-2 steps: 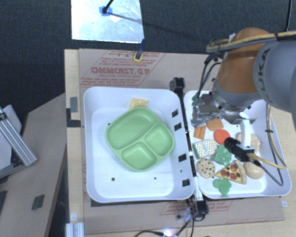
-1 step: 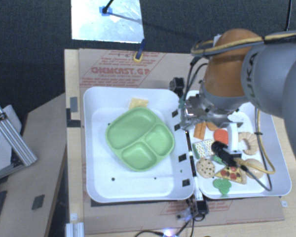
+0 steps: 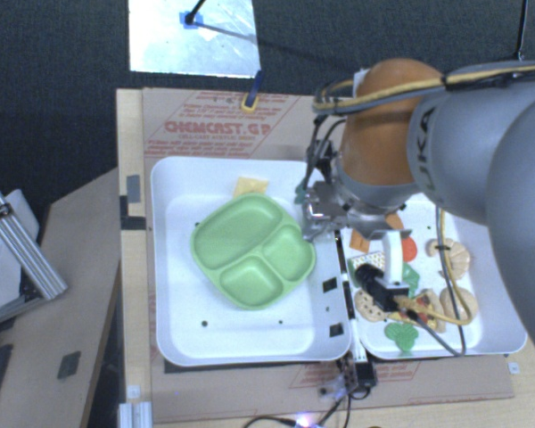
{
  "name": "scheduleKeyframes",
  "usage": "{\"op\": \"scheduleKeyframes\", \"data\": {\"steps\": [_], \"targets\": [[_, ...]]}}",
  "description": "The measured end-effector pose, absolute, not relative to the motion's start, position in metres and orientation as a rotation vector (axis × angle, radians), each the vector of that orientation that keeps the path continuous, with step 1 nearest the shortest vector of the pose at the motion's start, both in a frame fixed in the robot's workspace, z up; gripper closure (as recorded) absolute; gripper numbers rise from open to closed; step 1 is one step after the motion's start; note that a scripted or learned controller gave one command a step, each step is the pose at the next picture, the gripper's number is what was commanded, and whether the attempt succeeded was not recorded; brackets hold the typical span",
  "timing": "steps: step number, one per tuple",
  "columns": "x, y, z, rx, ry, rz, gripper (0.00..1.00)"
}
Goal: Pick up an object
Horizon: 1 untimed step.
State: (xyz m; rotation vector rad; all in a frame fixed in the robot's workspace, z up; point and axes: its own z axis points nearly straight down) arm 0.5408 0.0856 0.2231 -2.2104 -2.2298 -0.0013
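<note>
The hand (image 3: 332, 217) hangs low over the wall where the two bins meet, at the left edge of the right bin (image 3: 508, 333). Whether it is released or clenched I cannot tell, because the grey arm (image 3: 481, 141) covers it from above.

The likeliest things to pick lie in the right bin. An orange piece (image 3: 359, 241) sits just right of the hand, with a round biscuit (image 3: 367, 308) and a green piece (image 3: 399, 334) nearer. The left bin (image 3: 174, 328) holds a green divided plate (image 3: 252, 252), with a yellow scrap (image 3: 250, 186) at its far edge.

To pick well, I judge the hand should choose a piece lying apart from its neighbours. It should descend straight, clear of the bin wall, and centre over the piece before closing.

The arm hides the far part of the right bin. The crowded pieces there are hard to identify.
</note>
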Motion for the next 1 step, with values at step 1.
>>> {"op": "scheduleKeyframes", "data": {"steps": [1], "targets": [[0.5369, 0.0973, 0.2143, -2.214, -2.228, 0.000, 1.00]]}}
